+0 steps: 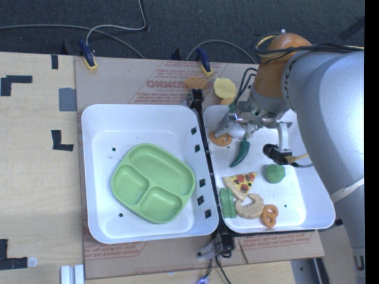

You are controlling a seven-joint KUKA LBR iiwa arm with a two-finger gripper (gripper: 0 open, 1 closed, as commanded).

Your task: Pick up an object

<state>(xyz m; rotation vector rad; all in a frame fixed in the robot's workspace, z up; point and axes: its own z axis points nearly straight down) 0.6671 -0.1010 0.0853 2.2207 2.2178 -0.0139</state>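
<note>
My gripper (238,126) is low over the back of the right bin (308,215), under the grey arm and its orange band (273,70). Just below it lie a green chili pepper (241,152) and an orange ring (221,139); I cannot tell whether it touches either. Further forward in that bin are a green ball (274,173), a pizza slice (241,183), a green ridged piece (227,203), a beige biscuit (252,206) and an orange pretzel (269,215).
The left bin (98,135) holds a green divided plate (154,182). A yellow piece (225,89) and an orange piece (197,83) lie on the cardboard behind the bins. Clamps and cables run along the bench's back edge.
</note>
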